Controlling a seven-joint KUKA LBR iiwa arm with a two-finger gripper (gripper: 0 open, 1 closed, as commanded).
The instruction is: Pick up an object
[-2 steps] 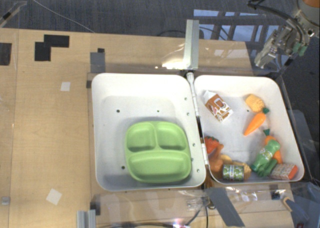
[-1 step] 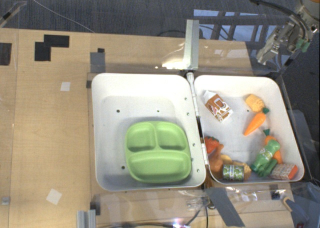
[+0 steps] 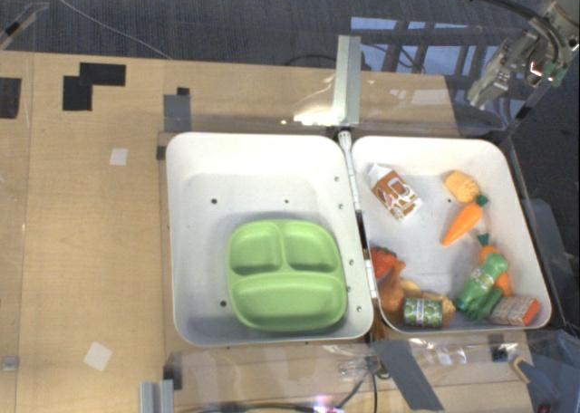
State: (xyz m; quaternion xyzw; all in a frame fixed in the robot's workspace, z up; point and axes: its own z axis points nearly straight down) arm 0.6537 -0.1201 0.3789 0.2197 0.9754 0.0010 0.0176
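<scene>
**Ana:** Where was the gripper (image 3: 513, 72) when you paused it?

**Me:** Up past the far rim of the right bin (image 3: 507, 159), outside it and well clear of everything inside. I could not tell how far it was opened; at that slant it was a pale blur, and I saw nothing held in it

**Ana:** And the candidates?

**Me:** All in the right bin. The carrot (image 3: 463, 220) lay near the middle, just this side of a yellow cracker (image 3: 461, 187). A brown-and-white carton (image 3: 396, 194) sat alone toward the divider. The rest crowded the near rim: a green bottle (image 3: 481, 283), a small can (image 3: 421, 312), a red-and-orange packet (image 3: 517, 311), some red and orange pieces (image 3: 387, 268) by the divider

**Ana:** What worried you?

**Me:** That near-rim heap. I judged a descent there would likely catch two things or strike the wall. The carrot could roll away. The carton looked safest

**Ana:** The left bin (image 3: 195, 221)?

**Me:** It held a green divided plate (image 3: 285, 273), probably too broad to grasp
</scene>
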